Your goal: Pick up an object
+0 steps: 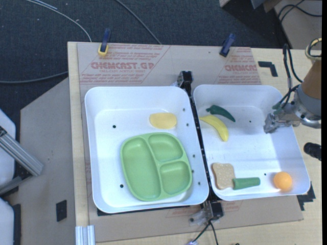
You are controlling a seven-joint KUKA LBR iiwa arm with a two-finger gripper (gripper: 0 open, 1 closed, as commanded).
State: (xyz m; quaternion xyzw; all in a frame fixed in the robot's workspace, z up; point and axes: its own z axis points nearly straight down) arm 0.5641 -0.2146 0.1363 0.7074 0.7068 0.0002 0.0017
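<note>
Two shallow, glossy white plastic bins sit side by side. The left bin [97, 137] holds a smooth green divided tray [153, 165] and a pale yellow oval [163, 120]. The gripper [273, 122] hangs over the right bin [255, 142]; how far it is open cannot be told. Left of it, a curved yellow banana [217, 127] runs diagonally beside a dark green pepper [220, 112]. Below-left lie bread [223, 174] and a green cylinder [247, 182]; below, a small orange [282, 181].

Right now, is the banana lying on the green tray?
No, the banana lies in the right bin, while the green tray sits in the left bin.
</note>
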